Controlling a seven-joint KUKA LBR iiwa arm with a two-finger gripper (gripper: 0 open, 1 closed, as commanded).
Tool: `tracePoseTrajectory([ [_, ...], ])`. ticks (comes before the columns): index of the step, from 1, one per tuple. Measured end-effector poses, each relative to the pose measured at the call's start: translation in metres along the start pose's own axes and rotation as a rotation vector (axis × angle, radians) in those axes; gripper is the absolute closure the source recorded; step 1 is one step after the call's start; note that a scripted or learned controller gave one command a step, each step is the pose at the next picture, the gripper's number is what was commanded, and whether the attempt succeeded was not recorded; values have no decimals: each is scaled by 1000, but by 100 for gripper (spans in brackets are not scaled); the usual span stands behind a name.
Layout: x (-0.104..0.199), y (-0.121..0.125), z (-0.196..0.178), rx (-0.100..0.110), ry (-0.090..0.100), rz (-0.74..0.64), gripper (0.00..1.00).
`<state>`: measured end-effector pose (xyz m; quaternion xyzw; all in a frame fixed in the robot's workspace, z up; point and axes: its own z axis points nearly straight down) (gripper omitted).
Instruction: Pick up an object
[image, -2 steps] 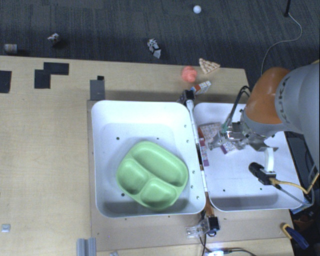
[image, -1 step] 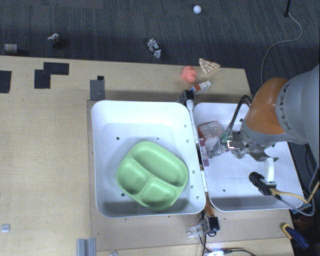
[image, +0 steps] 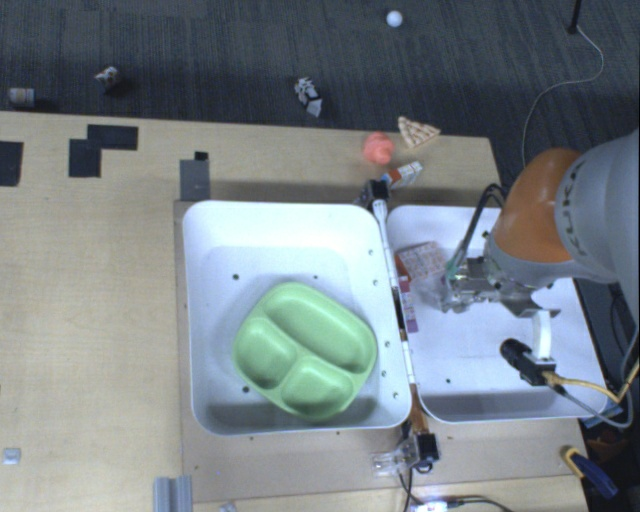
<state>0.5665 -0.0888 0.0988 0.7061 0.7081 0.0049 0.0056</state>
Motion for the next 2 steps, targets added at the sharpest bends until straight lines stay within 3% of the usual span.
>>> tracePoseTrajectory([
  [1,-49,32,-106,8,-1,2,100],
  [2,-49,31,-105,11,0,0,0],
])
